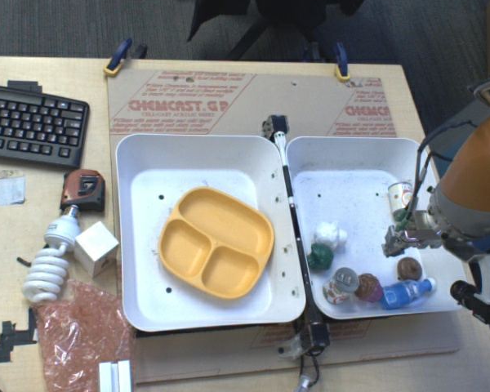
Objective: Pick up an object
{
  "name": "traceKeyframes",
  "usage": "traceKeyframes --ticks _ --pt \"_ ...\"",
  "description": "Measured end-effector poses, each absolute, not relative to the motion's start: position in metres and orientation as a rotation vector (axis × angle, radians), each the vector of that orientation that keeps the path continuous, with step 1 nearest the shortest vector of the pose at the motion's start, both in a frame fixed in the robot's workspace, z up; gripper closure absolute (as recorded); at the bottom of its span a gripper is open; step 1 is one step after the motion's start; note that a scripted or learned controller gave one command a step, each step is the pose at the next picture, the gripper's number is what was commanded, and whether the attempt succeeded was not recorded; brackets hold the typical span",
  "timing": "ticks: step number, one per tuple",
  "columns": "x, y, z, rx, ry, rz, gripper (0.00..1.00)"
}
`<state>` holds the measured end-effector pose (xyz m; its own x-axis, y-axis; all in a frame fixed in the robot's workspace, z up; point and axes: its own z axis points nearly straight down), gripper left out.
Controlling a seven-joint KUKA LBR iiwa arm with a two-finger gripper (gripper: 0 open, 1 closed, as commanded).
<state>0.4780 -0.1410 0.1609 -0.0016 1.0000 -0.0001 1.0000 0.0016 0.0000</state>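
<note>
Counter carries two white bins side by side; left bin holds a yellow divided tray; right bin holds all the small candidates. Arm enters from the right, over the right bin's right wall; gripper hangs low over the right side of that bin; cannot tell whether it is apart or together; nothing visibly between its tips.

Candidates, largest first: blue bottle lying on its side at the near right; brown round object just beside the gripper, on its near side; white lump and green object toward the left wall; a reddish-purple piece touching a silver-grey round piece at the near edge.

Judgement: step in hand is the approach and descent. Brown object is the closest target and stands apart from its neighbours on the far side; descend centred on it. Risk: blue bottle lies just near of it; a tip landing on the bottle would spoil the closure. Near-edge cluster is crowded; avoid.
</note>
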Motion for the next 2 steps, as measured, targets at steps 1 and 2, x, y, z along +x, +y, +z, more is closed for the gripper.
traceKeyframes --ticks 1,2 --pt "0.478 -0.164 0.211 2.220 2.219 0.000 1.00" --pt "0.478 -0.144 0.175 2.218 2.223 0.000 1.00"
